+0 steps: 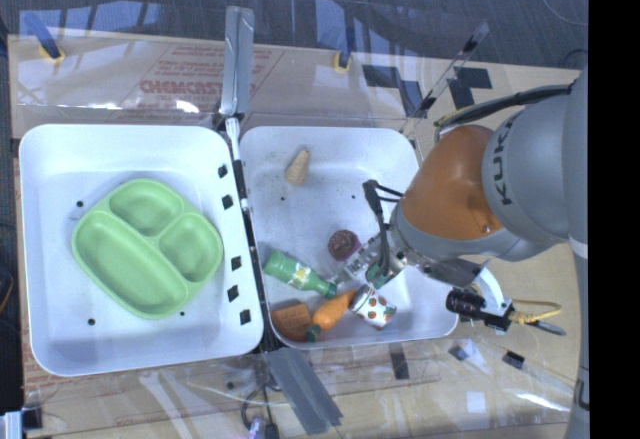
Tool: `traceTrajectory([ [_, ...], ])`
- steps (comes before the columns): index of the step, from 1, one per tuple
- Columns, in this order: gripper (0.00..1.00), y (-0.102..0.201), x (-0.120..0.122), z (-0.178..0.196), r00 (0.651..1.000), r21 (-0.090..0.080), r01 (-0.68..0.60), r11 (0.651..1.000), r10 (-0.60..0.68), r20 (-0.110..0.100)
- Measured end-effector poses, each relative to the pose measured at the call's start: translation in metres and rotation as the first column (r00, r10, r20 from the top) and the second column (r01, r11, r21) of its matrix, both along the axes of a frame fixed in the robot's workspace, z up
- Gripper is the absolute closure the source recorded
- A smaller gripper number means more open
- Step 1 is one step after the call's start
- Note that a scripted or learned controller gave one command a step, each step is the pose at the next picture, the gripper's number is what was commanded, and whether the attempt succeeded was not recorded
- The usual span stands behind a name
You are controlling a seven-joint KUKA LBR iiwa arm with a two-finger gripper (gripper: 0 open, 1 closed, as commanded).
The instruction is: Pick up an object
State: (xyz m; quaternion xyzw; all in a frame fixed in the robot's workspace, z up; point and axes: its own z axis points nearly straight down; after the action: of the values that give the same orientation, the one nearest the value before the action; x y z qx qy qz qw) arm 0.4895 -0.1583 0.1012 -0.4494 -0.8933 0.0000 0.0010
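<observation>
On your far left, the left bin (40,227) sits on the counter (120,77), and a green divided plate (147,246) with three compartments lies flat in its middle, slightly turned.

Just beside it, across the black-marked divider, you see the right bin (330,152). Near its far wall a small tan cone-shaped piece (297,166) lies alone, well apart from everything else. Nearer the middle sits a small dark reddish round object (343,244). Toward the bin's near edge you find a cluster: a green bottle (298,273) lying on its side and slanting, a brown-orange block (289,318) at the near wall, an orange carrot (332,309) tilted just beside that block, and a white piece with red spots (375,308) next to the carrot's thicker end.

The gripper (376,265) is down inside the right bin, between the dark round object and the spotted white piece, close above the cluster. You cannot tell from this view how wide it stands or whether it holds anything. Behind it, the arm's orange band (450,189) and grey body (535,172) lean in from the right.
</observation>
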Motion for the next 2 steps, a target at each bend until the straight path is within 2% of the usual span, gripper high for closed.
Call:
traceTrajectory([
  [1, 1.0, 0.045, 0.0628, 0.0084, 0.937, -0.001, 0.349, 0.937, -0.349, 0.0],
  [2, 0.0, 0.0447, 0.0627, 0.0083, 0.937, -0.001, 0.349, 0.937, -0.349, 0.0],
])
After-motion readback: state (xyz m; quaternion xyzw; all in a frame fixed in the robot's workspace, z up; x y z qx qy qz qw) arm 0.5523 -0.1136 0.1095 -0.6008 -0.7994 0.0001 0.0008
